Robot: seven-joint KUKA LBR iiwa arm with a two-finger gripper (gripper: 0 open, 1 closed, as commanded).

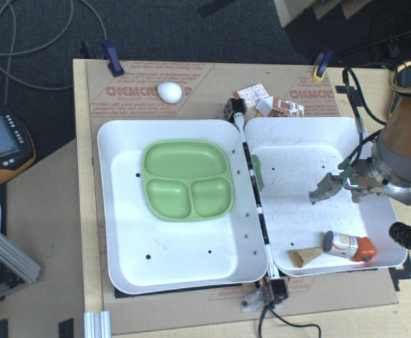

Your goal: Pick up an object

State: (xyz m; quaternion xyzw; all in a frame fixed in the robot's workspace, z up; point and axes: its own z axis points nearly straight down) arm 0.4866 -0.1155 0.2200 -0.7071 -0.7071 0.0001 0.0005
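Observation:
In the right bin, near its front edge, lies a small white bottle with an orange end, on its side. A tan wedge-shaped piece lies just left of it. My gripper hangs over the middle of the right bin, pointing left. It is behind and a little left of the bottle, apart from both objects. Nothing is seen in its grasp. The left bin holds a green divided plate.
A white egg-shaped object and some small packets lie on the bench behind the bins. A green scrap sits at the divider between the bins. Blue clamps grip the board's far edge.

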